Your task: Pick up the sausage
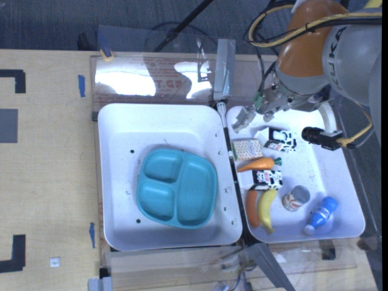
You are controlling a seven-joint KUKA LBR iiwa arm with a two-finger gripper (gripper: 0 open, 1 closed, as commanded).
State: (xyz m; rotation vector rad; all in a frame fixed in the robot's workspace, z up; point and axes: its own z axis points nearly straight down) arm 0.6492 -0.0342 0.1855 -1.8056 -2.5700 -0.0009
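The sausage (251,207) is a short orange-brown piece lying in the right bin (339,180) near its front left corner. It rests against the left side of a yellow banana (267,208). My gripper (244,117) hangs over the back left corner of the right bin, close to the wall between the two bins. It is well behind the sausage, and a small patterned box (245,148) and a carrot (258,163) lie in between. Nothing shows in the gripper.
The left bin (115,126) holds a blue divided plate (177,187). Also in the right bin are two black-and-white cow-patterned pieces (280,139) (267,178), a small can (295,197) and a blue bottle (321,214). Cables loop around the arm at the back right.
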